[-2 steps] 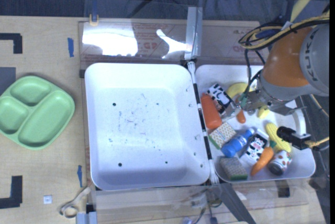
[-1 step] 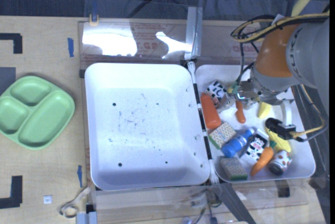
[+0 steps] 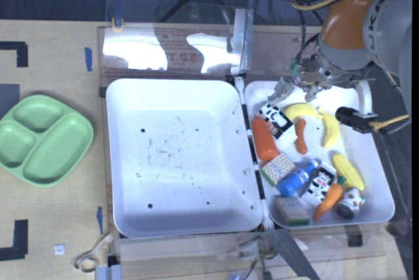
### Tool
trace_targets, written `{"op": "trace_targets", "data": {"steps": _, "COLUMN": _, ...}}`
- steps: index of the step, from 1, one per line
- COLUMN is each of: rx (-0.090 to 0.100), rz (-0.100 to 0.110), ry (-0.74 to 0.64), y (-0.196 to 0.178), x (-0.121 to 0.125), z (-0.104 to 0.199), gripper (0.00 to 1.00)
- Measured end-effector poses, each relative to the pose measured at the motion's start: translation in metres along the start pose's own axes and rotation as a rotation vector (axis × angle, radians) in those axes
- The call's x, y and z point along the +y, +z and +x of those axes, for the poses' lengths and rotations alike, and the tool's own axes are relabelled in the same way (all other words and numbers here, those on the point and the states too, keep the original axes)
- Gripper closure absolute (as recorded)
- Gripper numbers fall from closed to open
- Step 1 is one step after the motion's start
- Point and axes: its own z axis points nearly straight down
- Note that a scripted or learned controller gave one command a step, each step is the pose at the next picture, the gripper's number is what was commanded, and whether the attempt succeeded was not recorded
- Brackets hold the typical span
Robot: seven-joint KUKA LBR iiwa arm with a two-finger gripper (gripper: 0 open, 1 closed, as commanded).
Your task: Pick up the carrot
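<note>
The carrot (image 3: 327, 201), small, orange and tapered, lies near the front of the right bin (image 3: 383, 197), between a black-and-white cow-pattern item (image 3: 321, 182) and a small can (image 3: 350, 203). My gripper (image 3: 298, 89) hangs over the back of the same bin, above the banana (image 3: 322, 118) and well behind the carrot. Its two metal fingers are spread open with nothing between them.
The right bin is crowded: a large orange-red piece (image 3: 265, 140), a red sausage (image 3: 300, 136), corn (image 3: 347, 171), a blue bottle (image 3: 296, 180), a checkered block (image 3: 278, 167) and a sponge (image 3: 292, 210). The left bin (image 3: 177, 148) adjoins it. A green divided plate (image 3: 44, 139) lies far left.
</note>
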Motion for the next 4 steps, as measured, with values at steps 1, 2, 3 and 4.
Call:
{"op": "trace_targets", "data": {"steps": 1, "rx": 0.001, "rz": 0.002, "ry": 0.072, "y": 0.075, "x": -0.049, "z": -0.02, "gripper": 0.0}}
{"op": "trace_targets", "data": {"steps": 2, "rx": 0.02, "rz": 0.091, "ry": 0.169, "y": 0.097, "x": 0.001, "z": -0.038, "gripper": 0.0}}
{"op": "trace_targets", "data": {"steps": 3, "rx": 0.005, "rz": 0.079, "ry": 0.1, "y": 0.096, "x": 0.002, "z": -0.033, "gripper": 0.0}}
{"op": "trace_targets", "data": {"steps": 4, "rx": 0.001, "rz": 0.002, "ry": -0.176, "y": 0.055, "x": 0.015, "z": -0.054, "gripper": 0.0}}
